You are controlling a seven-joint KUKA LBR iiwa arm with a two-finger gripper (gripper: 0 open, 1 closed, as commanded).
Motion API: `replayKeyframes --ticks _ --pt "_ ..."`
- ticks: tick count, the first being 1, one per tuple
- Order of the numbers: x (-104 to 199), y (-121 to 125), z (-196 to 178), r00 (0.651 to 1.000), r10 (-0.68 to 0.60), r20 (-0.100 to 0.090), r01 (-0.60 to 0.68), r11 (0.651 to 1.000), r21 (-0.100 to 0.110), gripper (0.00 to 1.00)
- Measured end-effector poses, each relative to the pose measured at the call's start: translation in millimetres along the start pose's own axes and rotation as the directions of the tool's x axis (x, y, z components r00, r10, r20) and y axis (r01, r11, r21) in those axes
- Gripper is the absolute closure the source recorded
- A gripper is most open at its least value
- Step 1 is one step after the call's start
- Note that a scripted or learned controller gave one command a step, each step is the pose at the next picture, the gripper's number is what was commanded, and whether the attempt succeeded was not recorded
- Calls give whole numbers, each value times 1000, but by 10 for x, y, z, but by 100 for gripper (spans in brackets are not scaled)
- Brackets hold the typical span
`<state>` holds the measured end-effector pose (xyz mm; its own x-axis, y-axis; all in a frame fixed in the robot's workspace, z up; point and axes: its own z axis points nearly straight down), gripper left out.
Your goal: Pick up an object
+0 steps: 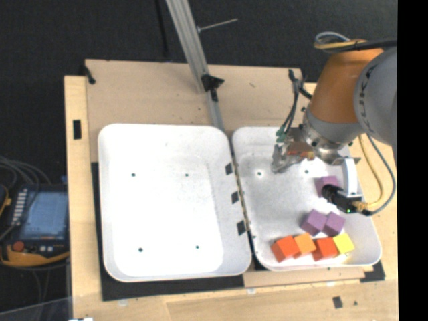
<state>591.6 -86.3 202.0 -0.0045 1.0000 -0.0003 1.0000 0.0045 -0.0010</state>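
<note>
Single grey arm with orange band reaching in from right, over the right bin. End effector hanging above upper-left part of that bin, near its back wall, well apart from the blocks. Nothing seen between the fingers; open or shut state impossible to tell from this slant. Green and dark cables running down the wrist beside it.

Blocks clustered in right bin's lower-right corner: orange block at left end of front row, lighter orange block touching it, red-orange block next, yellow block at right end. Two purple blocks just behind the row: purple block and second purple block, touching each other. One more purple piece further back, near right wall, partly hidden by a black and white fitting on the arm.

Left bin white, a few dark specks on floor. Both bins side by side on tan worktop. Metal pole slanting up from between bins. Pendant with blue screen off worktop's left edge.
</note>
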Motion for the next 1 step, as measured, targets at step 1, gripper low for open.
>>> replayKeyframes --ticks 1 --pt "539 -212 -167 1000 -3 -3 3 1000 -2 100"
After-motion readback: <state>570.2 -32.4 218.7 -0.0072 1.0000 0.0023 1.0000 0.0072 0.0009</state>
